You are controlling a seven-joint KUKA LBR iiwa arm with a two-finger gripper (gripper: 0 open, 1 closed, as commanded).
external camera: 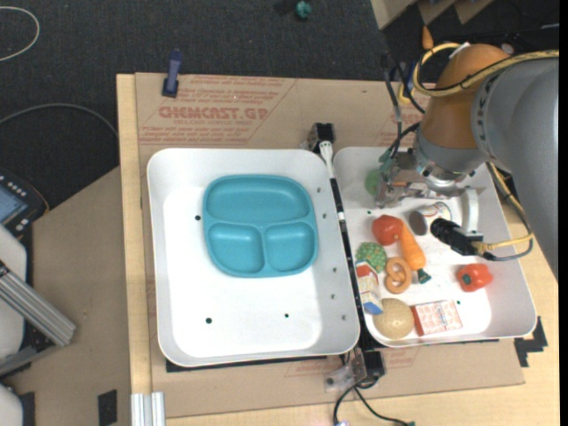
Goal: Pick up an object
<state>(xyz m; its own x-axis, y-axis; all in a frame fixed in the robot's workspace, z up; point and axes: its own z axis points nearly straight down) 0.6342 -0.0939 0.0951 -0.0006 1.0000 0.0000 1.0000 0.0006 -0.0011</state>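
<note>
1. Gripper (397,187) low in the upper part of the right bin (515,304), near a green item (374,182); grip state: cannot tell.
2. Right bin centre: tomato (387,229), carrot (412,248), pretzel (397,277), red pepper (474,277).
3. Left bin (177,318): teal divided plate (260,224).

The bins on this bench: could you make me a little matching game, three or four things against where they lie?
Things:
1. blue divided tray
2. carrot
3. pretzel
4. red pepper

Places:
A. near the right bin's right rim
B. left bin
C. just below the carrot's lower end
D. middle of the right bin, slanting down to the right from the tomato

Pairs: 1-B, 2-D, 3-C, 4-A
</note>
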